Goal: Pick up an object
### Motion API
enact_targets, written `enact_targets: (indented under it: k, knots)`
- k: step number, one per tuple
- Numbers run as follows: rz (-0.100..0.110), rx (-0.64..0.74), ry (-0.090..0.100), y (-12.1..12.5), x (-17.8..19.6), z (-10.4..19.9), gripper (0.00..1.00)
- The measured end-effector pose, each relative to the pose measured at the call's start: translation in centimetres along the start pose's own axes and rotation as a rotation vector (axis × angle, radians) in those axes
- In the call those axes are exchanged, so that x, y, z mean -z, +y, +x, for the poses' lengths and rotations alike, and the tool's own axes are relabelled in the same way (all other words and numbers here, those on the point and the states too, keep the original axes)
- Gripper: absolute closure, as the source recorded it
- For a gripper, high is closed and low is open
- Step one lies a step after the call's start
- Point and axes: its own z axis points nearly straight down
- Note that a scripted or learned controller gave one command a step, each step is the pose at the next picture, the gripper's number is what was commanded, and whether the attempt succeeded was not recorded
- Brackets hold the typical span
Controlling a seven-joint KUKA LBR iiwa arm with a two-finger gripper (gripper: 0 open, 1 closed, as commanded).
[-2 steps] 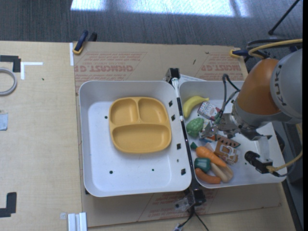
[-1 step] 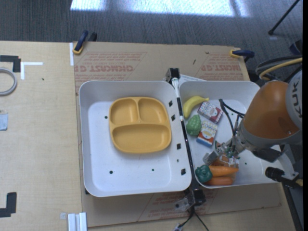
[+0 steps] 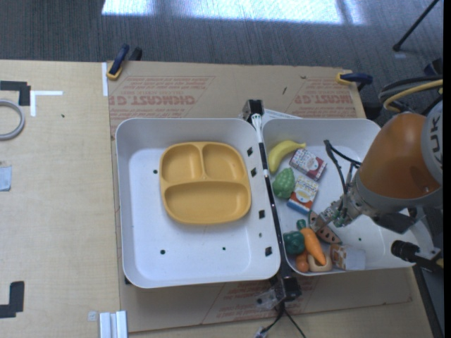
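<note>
My gripper (image 3: 326,225) reaches down into the right bin (image 3: 366,136) from under the orange band of the arm. It sits low over the near end of the bin, right beside an orange carrot (image 3: 311,241) and a cluster of small toy foods. Farther back in the same bin lie a yellow banana (image 3: 285,151), a green pepper-like piece (image 3: 284,182), a red-and-white box (image 3: 308,163) and a small white card box (image 3: 303,192). Nothing visibly sits between the fingers.
The left bin (image 3: 141,245) holds a yellow three-compartment plate (image 3: 205,182). A divider rail (image 3: 263,182) runs between the two bins. The arm's body covers the right side of the right bin. Cardboard lies under both bins, with clamps at the far corners.
</note>
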Motion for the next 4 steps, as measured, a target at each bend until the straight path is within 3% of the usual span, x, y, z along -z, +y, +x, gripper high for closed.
enact_targets:
  k: [1,2,3,4]
  knots:
    - [-0.004,-0.005,-0.019,-0.2,0.2,-0.7,0.00]
    - [-0.009,-0.076,-0.021,-0.3,-0.7,-0.1,0.00]
    - [0.008,-0.391,0.004,-0.6,-1.2,0.6,0.00]
    - [0.006,-0.393,0.003,-0.5,-0.2,0.5,1.00]
